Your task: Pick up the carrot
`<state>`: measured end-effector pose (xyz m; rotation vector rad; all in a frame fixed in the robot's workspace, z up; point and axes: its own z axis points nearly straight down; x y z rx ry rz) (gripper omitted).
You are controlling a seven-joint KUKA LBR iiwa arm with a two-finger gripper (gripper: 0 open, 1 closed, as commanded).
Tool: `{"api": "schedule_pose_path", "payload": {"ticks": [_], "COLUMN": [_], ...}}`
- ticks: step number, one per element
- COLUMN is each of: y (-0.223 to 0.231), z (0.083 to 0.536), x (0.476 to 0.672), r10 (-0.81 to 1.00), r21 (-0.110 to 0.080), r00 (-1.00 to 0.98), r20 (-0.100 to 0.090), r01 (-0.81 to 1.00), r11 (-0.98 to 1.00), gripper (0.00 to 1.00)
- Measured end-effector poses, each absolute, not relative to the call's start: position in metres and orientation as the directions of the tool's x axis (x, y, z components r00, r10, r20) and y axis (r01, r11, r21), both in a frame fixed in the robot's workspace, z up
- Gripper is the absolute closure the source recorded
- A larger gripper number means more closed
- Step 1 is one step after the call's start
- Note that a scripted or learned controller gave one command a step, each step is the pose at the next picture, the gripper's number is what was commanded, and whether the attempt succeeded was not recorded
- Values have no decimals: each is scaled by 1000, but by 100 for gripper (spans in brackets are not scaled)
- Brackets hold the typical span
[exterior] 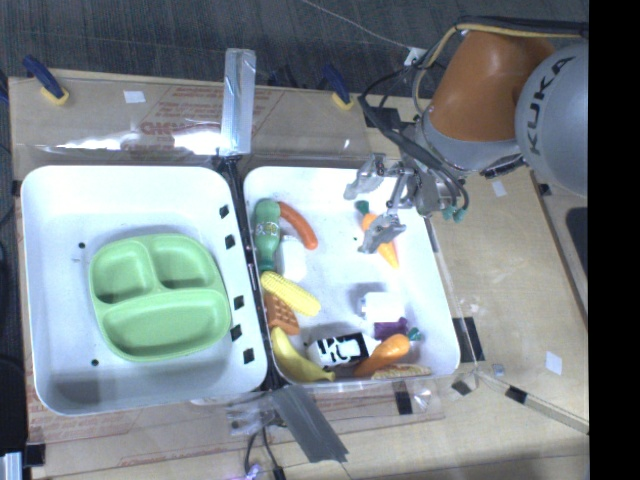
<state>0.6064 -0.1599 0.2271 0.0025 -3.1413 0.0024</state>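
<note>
Carrot (pixel 383 236) near right bin's (pixel 330 183) right wall, tool (pixel 380 216) right on it, looks spread open, no lift yet; grasp and raise pending.

Pretty bright overall, lit evenly from above. Strong glare off the clear plastic strip (pixel 150 140) at the back and the white bins (pixel 50 268). Soft, kinda low-res; small stuff near the gripper (pixel 385 208) possibly motion-blurred. Only faint shadows.
</note>
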Motion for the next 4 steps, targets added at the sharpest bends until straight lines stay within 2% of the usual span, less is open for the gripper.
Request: {"api": "schedule_pose_path", "payload": {"ticks": [1,2,3,4], "y": [-210,-207,-207,-205], "z": [92,104,104,116], "x": [614,617,617,618], "r10": [125,116,115,108], "r21": [0,-1,-1,-2], "r00": [-992,-993,-993,-994], "r20": [-2,-7,-7,-11], "r01": [125,116,115,108], "r11": [992,993,993,994], "gripper": [0,100,0,100]}}
